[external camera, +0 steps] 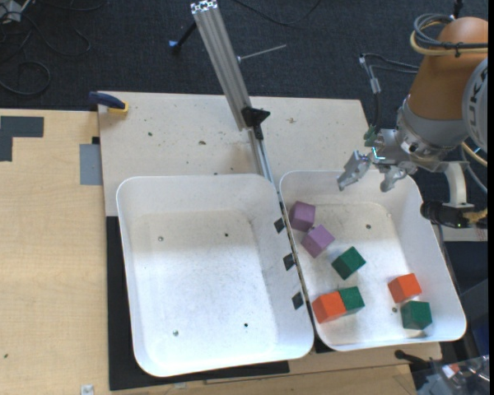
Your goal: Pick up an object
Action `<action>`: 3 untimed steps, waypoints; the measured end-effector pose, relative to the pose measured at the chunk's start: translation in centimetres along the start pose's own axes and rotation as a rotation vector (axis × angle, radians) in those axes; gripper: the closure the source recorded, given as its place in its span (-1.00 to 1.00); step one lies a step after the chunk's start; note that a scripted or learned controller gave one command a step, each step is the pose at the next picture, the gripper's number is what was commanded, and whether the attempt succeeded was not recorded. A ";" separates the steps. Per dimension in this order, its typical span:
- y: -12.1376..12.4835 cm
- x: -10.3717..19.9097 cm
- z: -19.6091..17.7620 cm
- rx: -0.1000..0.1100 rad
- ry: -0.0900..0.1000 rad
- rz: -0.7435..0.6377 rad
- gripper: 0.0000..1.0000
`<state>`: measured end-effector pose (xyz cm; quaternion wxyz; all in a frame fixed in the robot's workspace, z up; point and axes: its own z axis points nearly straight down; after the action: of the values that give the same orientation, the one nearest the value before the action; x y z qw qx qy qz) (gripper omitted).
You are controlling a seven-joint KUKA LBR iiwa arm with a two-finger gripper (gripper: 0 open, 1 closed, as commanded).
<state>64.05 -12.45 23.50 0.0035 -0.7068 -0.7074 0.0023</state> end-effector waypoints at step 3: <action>0.3 -1.0 10.7 0.001 -0.001 0.001 -1.00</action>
<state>64.28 -13.43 12.81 0.0035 -0.7073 -0.7069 0.0029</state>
